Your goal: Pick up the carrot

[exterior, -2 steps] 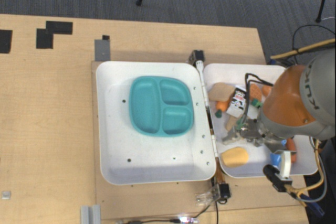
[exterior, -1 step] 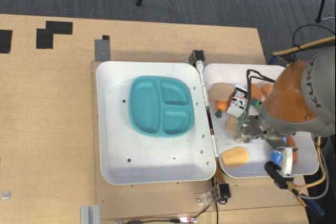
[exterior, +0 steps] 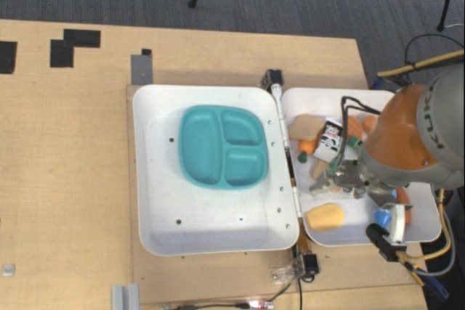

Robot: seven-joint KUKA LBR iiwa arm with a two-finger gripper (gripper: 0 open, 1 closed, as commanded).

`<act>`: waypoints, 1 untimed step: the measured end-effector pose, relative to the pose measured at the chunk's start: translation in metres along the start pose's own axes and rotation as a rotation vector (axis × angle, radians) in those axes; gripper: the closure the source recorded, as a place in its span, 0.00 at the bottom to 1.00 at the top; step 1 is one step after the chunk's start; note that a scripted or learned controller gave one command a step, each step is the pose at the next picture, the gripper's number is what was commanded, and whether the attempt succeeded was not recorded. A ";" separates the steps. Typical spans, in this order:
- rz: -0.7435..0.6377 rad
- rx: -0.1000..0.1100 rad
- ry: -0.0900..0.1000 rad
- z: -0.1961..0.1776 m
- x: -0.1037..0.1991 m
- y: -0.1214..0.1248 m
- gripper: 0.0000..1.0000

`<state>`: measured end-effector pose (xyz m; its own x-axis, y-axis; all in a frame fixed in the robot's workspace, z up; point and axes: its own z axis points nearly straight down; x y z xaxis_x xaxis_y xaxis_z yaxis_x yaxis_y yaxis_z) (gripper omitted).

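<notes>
End effector low in right bin | grip state cannot be told | carrot just up-left | yellow item just below

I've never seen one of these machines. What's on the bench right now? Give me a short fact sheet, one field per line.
left bin: holds a teal divided plate
right bin: holds small toy foods and the arm's working end
carrot: small orange piece with a green tip, near the right bin's left wall
yellow item: lies at the right bin's near edge
arm: grey with an orange band, reaching in from the right, over the right bin
gripper: low in the right bin, right of the carrot; grip state unclear
</notes>
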<state>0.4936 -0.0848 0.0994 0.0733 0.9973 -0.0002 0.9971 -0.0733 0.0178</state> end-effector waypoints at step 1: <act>-0.232 0.008 0.001 0.014 0.007 0.069 0.00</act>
<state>0.5628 -0.0829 0.0869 -0.1583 0.9874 -0.0021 0.9873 0.1583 0.0097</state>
